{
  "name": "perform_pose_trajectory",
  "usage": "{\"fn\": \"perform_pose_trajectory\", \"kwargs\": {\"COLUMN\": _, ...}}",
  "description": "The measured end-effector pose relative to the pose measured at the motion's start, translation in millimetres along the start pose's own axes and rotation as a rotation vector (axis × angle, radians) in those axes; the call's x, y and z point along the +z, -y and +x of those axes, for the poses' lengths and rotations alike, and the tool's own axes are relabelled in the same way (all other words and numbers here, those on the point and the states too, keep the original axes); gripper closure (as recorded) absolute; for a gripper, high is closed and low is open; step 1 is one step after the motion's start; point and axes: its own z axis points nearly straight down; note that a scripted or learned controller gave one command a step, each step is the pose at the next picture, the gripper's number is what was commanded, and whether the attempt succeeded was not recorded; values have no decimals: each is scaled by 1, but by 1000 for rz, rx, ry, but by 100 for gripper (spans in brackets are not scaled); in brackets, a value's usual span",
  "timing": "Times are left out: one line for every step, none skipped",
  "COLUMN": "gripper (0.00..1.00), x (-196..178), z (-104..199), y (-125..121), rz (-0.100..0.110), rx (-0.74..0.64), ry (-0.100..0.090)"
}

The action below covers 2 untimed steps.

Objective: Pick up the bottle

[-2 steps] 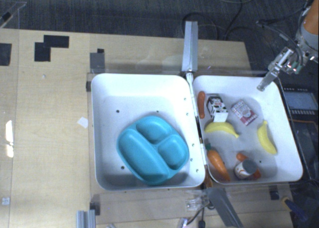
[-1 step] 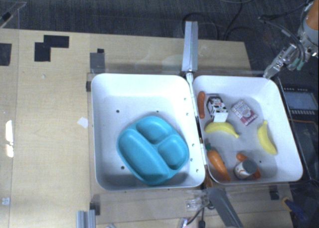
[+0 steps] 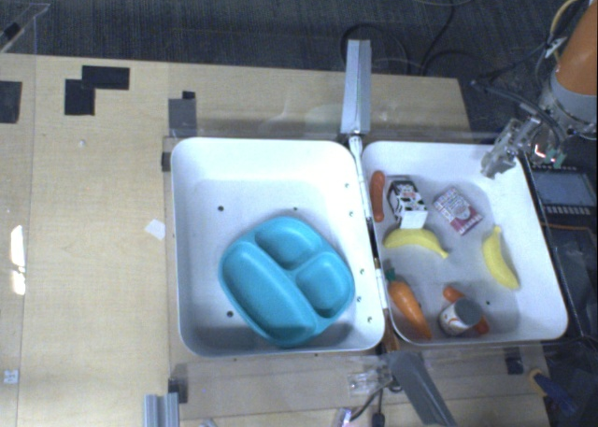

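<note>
The bottle (image 3: 462,314) is small, with a grey cap facing up and a red and white label. It lies near the front wall of the right bin (image 3: 523,327). My gripper (image 3: 496,160) hangs over the far right corner of that bin, well behind the bottle and apart from it. Nothing shows under it but the bin's white floor. The orange band of the arm (image 3: 577,59) rises at the view's right edge.
Also in the right bin are a carrot (image 3: 409,309) just left of the bottle, two bananas (image 3: 417,242) (image 3: 501,260), a pink packet (image 3: 458,210), a small black and white carton (image 3: 407,204) and a sausage (image 3: 377,193). A blue divided plate (image 3: 286,277) lies in the left bin (image 3: 234,168).
</note>
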Motion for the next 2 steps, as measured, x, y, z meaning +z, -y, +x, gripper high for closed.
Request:
{"fn": "perform_pose_trajectory", "kwargs": {"gripper": 100, "x": 95, "z": 125, "y": 59, "rz": 1, "rx": -272, "ry": -1}}
{"fn": "perform_pose_trajectory", "kwargs": {"gripper": 0, "x": 94, "z": 125, "y": 59, "rz": 0, "rx": -271, "ry": -1}}
